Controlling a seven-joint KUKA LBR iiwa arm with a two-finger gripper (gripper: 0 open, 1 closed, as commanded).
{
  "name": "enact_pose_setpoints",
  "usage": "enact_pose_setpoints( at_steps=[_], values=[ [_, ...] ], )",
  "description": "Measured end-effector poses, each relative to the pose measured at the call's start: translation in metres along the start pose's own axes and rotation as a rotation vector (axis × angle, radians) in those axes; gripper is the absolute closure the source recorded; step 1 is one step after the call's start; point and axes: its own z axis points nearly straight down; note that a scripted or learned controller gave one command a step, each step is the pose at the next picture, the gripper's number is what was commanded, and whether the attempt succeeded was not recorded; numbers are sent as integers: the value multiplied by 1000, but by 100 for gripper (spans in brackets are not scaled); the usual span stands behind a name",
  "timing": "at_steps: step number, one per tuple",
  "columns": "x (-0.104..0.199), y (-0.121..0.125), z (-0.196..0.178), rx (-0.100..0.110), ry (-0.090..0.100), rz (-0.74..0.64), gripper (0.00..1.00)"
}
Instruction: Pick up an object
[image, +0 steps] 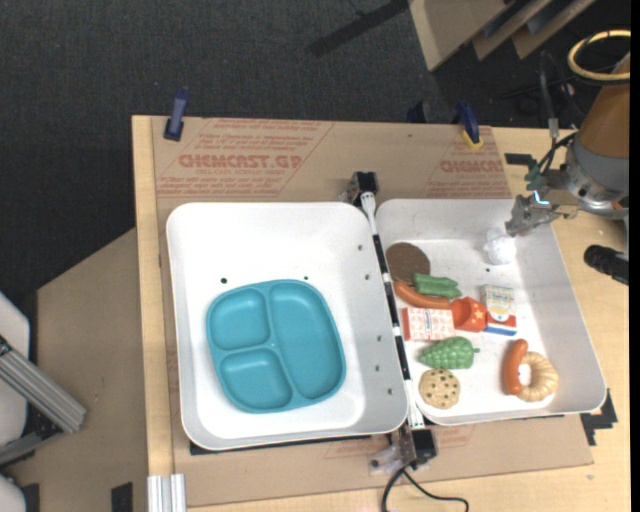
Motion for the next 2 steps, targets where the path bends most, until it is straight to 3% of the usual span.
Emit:
enact_pose_setpoints(
  at_steps=[1, 2],
  values=[
    [98, -71, 77, 16, 10, -4, 0],
    [54, -19, 73, 0, 1, 0, 0]
  ],
)
